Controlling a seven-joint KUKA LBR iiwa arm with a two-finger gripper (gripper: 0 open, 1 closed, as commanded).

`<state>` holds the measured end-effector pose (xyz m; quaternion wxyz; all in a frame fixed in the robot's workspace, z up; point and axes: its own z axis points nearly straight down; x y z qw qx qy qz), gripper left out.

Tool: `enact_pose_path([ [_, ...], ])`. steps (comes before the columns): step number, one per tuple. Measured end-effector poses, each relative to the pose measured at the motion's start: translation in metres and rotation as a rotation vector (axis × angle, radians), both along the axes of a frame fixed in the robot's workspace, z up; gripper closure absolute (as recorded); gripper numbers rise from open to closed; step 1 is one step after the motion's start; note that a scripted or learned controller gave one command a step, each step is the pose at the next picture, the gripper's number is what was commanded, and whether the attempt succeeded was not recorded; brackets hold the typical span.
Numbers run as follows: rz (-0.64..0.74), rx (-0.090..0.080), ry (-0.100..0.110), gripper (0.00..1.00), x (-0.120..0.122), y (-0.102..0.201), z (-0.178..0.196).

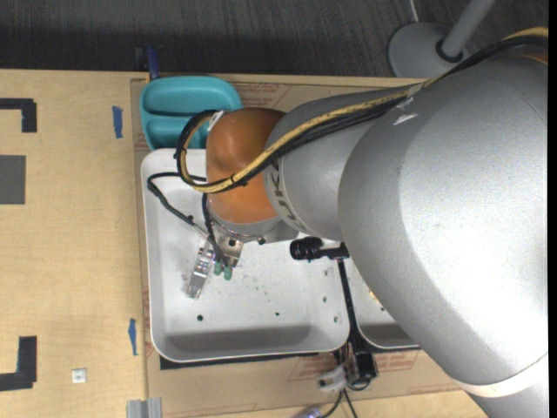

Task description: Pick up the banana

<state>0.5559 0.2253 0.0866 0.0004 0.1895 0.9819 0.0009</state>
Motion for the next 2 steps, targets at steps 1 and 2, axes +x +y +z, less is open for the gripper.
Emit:
enact_pose_path([
  [1,0.046,0.001,-0.003,0.00,-0.0675,-0.0001,0.0001],
  [2,-0.506,-0.001,0.003,0.00,-0.0769,-0.0006,-0.0007],
])
